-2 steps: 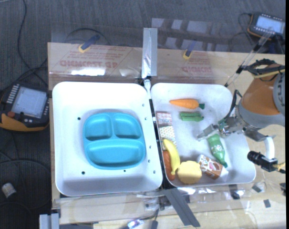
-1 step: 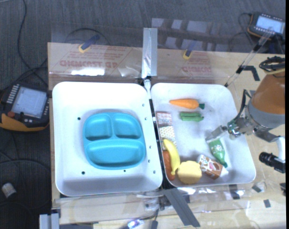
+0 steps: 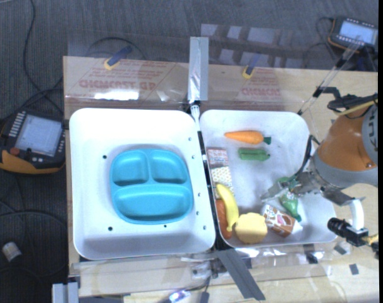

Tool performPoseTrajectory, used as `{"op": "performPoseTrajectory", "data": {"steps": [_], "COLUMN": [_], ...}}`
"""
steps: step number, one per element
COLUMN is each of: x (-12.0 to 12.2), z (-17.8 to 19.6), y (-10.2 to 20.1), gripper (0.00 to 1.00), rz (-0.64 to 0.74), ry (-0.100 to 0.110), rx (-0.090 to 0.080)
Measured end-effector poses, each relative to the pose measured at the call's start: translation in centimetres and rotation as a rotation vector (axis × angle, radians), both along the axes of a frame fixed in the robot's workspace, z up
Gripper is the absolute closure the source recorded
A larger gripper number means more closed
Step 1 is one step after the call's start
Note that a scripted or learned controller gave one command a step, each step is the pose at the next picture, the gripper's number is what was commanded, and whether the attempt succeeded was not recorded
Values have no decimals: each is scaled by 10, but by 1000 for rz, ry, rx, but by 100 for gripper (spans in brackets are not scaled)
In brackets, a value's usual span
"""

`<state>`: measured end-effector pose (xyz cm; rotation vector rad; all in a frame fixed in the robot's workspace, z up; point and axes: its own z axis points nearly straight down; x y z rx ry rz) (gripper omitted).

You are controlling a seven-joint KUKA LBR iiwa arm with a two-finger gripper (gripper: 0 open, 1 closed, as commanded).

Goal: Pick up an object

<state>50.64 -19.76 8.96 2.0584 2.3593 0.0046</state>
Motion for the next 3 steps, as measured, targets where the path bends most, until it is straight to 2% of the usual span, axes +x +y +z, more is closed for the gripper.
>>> {"op": "performPoseTrajectory", "data": {"steps": [1, 2, 3], "x": [-13, -13, 64], "z": [2, 10, 112], "y": [-16, -17, 61], "gripper": [0, 100, 100], "rz": [197, 195, 275], "ry": [-9, -10, 10], "rx": [10, 6, 4]}}
